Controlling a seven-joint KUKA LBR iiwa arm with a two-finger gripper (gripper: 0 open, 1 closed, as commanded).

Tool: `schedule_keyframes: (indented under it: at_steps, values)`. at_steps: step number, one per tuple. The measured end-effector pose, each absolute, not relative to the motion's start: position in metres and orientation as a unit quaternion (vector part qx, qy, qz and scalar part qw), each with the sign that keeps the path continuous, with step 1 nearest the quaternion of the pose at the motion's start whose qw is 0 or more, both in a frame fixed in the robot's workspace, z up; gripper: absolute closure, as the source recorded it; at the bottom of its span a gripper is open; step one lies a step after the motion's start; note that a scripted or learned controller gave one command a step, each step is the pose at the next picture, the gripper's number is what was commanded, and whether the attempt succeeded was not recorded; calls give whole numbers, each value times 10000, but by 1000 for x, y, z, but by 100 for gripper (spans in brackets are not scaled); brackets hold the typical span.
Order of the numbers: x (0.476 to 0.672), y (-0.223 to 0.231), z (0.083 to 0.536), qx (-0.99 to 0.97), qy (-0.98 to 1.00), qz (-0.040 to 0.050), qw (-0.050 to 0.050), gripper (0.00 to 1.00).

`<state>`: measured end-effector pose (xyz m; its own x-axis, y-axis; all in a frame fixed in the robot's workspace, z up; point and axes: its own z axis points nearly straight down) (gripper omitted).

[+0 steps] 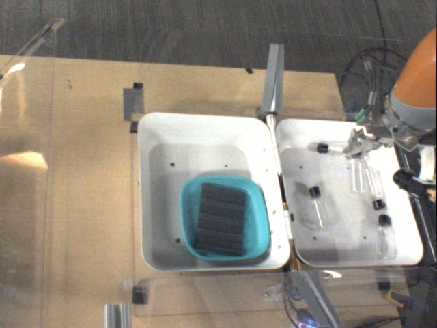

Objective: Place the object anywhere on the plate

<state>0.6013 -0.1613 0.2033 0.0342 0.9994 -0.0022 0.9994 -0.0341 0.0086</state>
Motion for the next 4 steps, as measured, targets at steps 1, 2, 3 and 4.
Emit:
schedule_keyframes:
  at_steps: [1,2,3,4]
  values:
    - [550,-93,250,6795,7337,24,29,100]
    - [525,-20,208,6212,7836,18,18,100]
    - [535,54,210,6299,7767,28,23,100]
    - [535,54,210,6302,7764,28,23,0]
